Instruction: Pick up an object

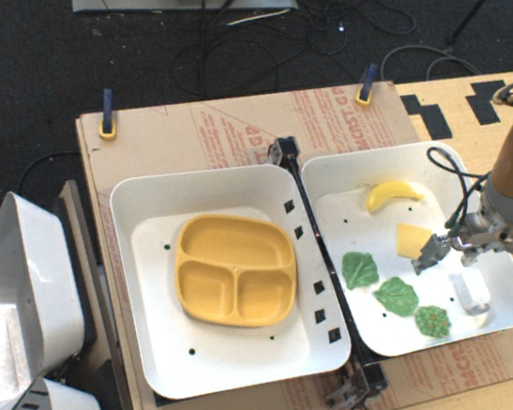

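Observation:
The right bin (342, 173) holds a yellow banana (393, 193), a yellow cheese wedge (413, 240), two green leaves (359, 268) (397, 296), a green bumpy piece (432, 320) and a small white object (471, 292). The grey arm with its orange band reaches in from the right. My gripper (431, 255) sits low over the right bin, its dark tip just below and right of the cheese wedge and above the white object. I see nothing held in it.
The left bin (142, 263) bears a yellow divided plate (235, 269). A black divider with clips runs between the bins. Cables trail from the arm over the right bin's far right corner. White containers stand at the far left.

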Robot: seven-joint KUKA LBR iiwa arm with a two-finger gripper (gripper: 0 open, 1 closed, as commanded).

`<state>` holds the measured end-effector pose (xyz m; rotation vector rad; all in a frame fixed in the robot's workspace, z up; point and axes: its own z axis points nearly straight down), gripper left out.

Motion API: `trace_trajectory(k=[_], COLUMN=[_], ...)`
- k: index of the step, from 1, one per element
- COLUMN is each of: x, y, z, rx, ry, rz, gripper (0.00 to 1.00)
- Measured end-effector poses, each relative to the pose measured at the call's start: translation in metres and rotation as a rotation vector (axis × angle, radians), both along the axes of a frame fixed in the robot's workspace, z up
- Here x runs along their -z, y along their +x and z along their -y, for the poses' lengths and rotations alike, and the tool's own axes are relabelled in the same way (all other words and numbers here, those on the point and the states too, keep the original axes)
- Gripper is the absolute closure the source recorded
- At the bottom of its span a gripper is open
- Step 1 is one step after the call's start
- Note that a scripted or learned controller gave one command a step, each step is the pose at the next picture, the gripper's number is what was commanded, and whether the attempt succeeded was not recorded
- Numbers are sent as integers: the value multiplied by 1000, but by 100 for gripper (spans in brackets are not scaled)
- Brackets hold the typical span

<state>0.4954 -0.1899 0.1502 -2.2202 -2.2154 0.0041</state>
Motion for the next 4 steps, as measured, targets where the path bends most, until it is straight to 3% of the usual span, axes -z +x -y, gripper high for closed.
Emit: trace_trajectory(k=[1, 2, 4], x=[54, 41, -80], y=[-1, 0, 9], z=[-1, 0, -13], rx=[0, 1, -7], ry=[0, -1, -4], rz=[2, 5, 12], gripper=[0, 100, 100])
